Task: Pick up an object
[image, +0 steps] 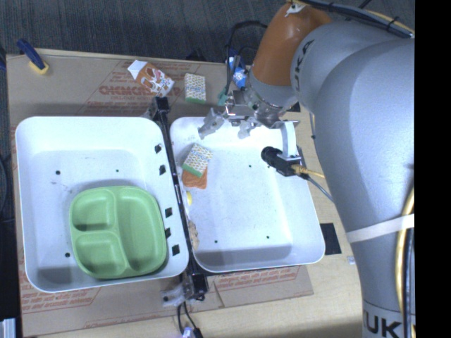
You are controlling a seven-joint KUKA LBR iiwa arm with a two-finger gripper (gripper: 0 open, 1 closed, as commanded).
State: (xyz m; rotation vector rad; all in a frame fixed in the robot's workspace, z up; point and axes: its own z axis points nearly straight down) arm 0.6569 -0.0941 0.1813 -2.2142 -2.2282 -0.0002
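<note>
Jaws stand wide apart at the far edge of the right bin (303,217), near its far-left corner. The two grey fingers (210,124) are splayed to left and right over the rim with nothing between them. The grey arm (359,118) that carries them reaches in from the right, and its orange band (282,41) sits just above the wrist. Inside the right bin lies a small snack packet (197,164), orange at its near end with a pale chequered panel at its far end. It rests on the bin floor close against the left wall, in the far-left part of the bin, near the jaws but apart from them and on their near side. The left bin (28,189) holds a green divided plate (116,231) with three compartments, lying flat in the near half of the bin. Black clips (169,213) sit along the rims where the two bins meet. Both bins rest on a worktop (84,94) covered with brown card printed in red lettering. On that card, beyond the bins, a crumpled white and orange wrapper (150,78) lies just past the far-right corner of the left bin. A small pale square packet (195,87) lies to the wrapper's right, just beyond the right bin's far rim and left of the jaws. A blue and yellow thing (32,55) sits at the worktop's far-left corner, too small to make out.
</note>
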